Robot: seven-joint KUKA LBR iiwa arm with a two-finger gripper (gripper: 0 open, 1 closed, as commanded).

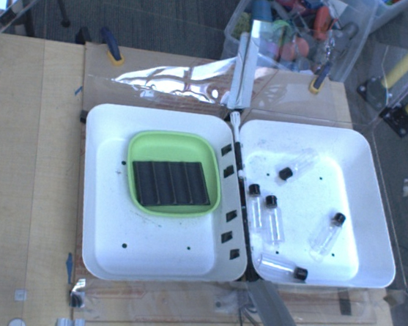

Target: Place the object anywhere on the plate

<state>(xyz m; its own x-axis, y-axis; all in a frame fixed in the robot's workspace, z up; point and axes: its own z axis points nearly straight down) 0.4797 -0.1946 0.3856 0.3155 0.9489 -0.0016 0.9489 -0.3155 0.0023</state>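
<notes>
- Tool: state cannot be told, whether spread, pressed together or pinching; nothing here places a vial in its grip.
- Green plate (141, 148): square with rounded corners, lying in the left bin (105, 183). A dark ridged slab (170, 182) covers most of its floor, leaving the raised rim bare.
- Glass vials, black-capped, five counted: all lie flat in the right bin (364, 178), on the far side of the centre divider from the plate.
  - Nearest vial (256, 205): just past the divider, level with the plate.
  - Second vial (274, 220): just beside the nearest one, roughly parallel to it.
  - Third vial (293, 167): further from the plate, toward the back wall.
  - Fourth vial (328, 233): well apart from the plate.
  - Fifth vial (285, 267): at the bin's front wall.
- Step in hand, judged: pick not yet made; no vial rests on the plate.
- Next move, judged: descend on one vial, close across its narrow body, lift over the divider, release onto the slab or rim.
- Vial relative to tool: cannot be stated.
- Surface (18, 173): pale wood, carrying both bins.
</notes>
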